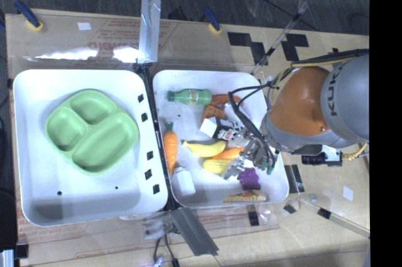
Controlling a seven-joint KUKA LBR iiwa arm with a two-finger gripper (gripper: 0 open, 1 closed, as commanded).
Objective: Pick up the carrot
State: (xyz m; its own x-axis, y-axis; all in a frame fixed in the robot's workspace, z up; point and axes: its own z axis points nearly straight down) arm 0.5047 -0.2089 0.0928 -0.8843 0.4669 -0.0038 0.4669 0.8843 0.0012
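The carrot [170, 147] is orange with a short green top. It lies lengthwise against the left wall of the right bin [207, 76], with its top pointing to the back. My gripper [244, 161] hangs low over the right middle of that bin, above a yellow piece [215, 166] and beside a purple bunch of grapes [250, 179]. It sits about a hand's width to the right of the carrot, and a banana [204, 147] lies between them. Nothing shows held in it.
The right bin also holds a green bottle [190, 96], a brown item [217, 111], a small white and black pack [218, 129], a white bottle [184, 181] and a flat crusty piece [245, 198]. A green divided plate [93, 129] lies in the left bin [38, 196].
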